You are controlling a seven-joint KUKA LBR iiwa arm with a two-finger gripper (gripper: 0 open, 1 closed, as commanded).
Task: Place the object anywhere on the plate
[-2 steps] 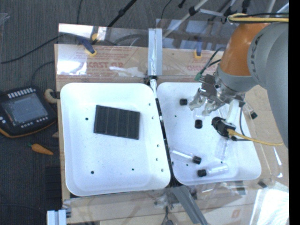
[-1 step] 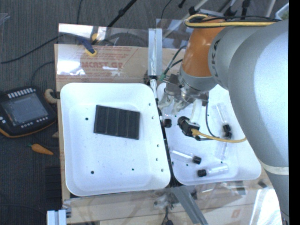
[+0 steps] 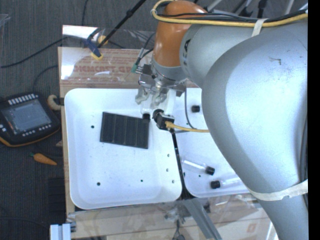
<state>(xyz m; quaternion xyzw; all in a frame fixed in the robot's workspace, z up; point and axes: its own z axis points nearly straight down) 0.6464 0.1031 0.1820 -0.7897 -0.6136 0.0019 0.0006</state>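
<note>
A dark, ribbed rectangular plate [image 3: 122,130] lies flat in the left white bin [image 3: 82,159], in its upper middle part. My gripper [image 3: 149,105] hangs over the back right of that bin, just above the plate's upper right corner. A small black piece [image 3: 146,116] shows right below the gripper at the plate's corner; I cannot tell whether it is held. The orange band and the grey arm hide what lies behind the wrist.
The right bin [image 3: 196,139] holds two clear tubes with black caps [image 3: 198,167] [image 3: 220,183] and a small black piece [image 3: 196,108]. A yellow cable [image 3: 187,129] runs from the gripper across the bins' shared wall. A teach pendant [image 3: 27,118] lies on the floor at left.
</note>
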